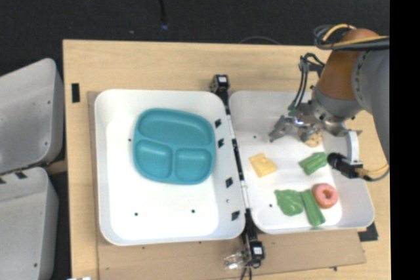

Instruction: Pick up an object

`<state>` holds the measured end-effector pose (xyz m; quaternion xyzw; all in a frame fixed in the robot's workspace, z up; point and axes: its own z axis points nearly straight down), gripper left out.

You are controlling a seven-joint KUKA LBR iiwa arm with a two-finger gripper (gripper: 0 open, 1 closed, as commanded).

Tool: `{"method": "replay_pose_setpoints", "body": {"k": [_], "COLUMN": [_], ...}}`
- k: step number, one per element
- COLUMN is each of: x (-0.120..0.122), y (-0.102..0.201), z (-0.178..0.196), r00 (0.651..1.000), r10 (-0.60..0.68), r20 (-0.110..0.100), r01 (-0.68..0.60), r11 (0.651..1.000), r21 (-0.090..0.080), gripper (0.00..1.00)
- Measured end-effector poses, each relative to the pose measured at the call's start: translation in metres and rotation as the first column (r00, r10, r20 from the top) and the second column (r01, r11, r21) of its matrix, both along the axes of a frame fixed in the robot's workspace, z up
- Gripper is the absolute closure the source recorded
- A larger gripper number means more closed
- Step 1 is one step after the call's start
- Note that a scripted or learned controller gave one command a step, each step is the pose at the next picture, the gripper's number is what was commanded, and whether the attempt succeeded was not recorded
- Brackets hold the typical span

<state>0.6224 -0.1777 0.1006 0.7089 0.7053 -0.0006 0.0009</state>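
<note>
Above the yellow block (263,165) in the right bin (256,116), gripper (293,126) hung, fingers spread apart, clasping nothing; pink ring (325,195) lay lower right of that block

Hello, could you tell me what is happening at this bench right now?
The arm has its pincer low in the right bin, by a small tan item. A yellow piece, green pieces and a pink ring lie loose there. The left bin holds a teal divided plate. Nothing looks picked up yet.
</note>
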Motion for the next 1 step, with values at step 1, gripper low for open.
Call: {"method": "replay_pose_setpoints", "body": {"k": [1], "x": [0.0009], "y": [-0.0011], "z": [0.0122], "r00": [1.000], "r10": [-0.002], "r20": [0.004], "r01": [0.002], "r11": [1.000], "r21": [-0.001], "gripper": [1.00]}}
